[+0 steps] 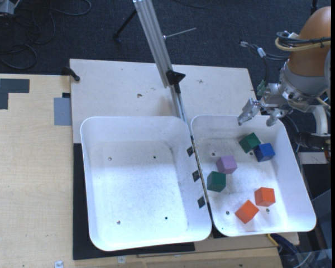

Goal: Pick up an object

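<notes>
End effector above square-set green cube.

Two green cubes, one blue, one purple, two orange, white bins.

The arm is cut off at the right edge. The gripper finger spacing is too small to judge.

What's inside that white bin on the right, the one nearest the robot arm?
The right bin holds six blocks: two green, one blue, one purple and two orange. The gripper hovers over its far rim; nothing looks hidden.
</notes>
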`<act>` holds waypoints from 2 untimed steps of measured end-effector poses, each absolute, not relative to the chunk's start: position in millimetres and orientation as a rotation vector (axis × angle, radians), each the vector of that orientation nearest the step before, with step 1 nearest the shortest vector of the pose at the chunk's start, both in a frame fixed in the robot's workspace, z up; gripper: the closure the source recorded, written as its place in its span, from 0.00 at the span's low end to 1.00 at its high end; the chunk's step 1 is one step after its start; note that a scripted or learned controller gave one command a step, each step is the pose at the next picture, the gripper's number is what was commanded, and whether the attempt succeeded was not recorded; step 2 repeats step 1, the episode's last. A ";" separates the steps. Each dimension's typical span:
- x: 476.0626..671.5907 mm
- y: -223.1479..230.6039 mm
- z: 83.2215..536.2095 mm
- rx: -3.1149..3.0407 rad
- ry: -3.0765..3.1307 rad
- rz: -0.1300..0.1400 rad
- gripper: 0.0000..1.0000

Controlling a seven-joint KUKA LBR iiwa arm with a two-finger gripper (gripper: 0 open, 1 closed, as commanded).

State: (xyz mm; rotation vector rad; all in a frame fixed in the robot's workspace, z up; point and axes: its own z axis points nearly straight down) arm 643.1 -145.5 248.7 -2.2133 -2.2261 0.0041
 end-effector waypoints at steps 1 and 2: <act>629.9 -195.3 125.6 -2.222 -2.220 0.003 0.00; 629.9 -195.3 125.6 -2.222 -2.220 0.003 0.00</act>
